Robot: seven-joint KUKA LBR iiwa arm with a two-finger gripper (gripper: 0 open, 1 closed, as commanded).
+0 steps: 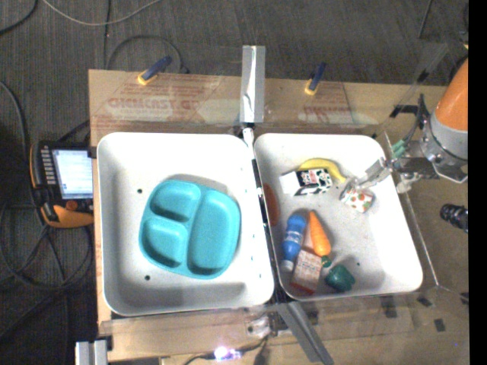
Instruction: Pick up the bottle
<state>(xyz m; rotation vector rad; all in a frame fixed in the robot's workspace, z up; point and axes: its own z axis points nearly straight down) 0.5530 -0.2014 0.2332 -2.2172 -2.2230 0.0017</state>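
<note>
Small blue plastic bottle with white cap (293,239) lies near right bin's front edge, touching orange carrot (319,235). Probably light, stiff, slick: grip mid-body. Jaws (370,175) state: can't tell.

Faint, unreadable red lettering on the board (152,103).

— What sort of place is this?
— A robot lab: loose cables (68,10) on grey carpet, a teach pendant (65,181) beside the bench (190,101), clamps (154,68) pinning its edge.
</note>
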